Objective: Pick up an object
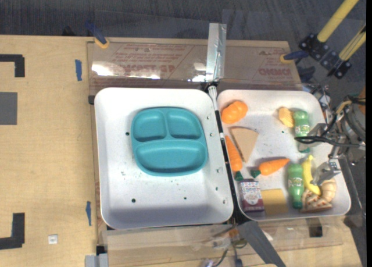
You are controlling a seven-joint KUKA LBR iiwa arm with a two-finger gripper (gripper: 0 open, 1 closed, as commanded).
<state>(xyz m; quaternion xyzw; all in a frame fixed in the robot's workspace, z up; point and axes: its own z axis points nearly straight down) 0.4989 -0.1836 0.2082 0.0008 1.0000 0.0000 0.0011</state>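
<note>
Two shallow white bins sit side by side on the bench. The left bin holds a teal divided plate, lying flat near its centre. The right bin is crowded with toy food: an orange fruit at the top left, a tan wedge just below it, a carrot along the left wall, and a second carrot lying across the middle. Near the bottom edge stand a small carton and a tan block, side by side. A green bottle lies at the upper right, another green bottle lower down, with a yellow banana just beside it.

The gripper hangs at the bin's right edge near the banana — whether it is parted or closed cannot be told, and nothing is seen in its grasp.
</note>
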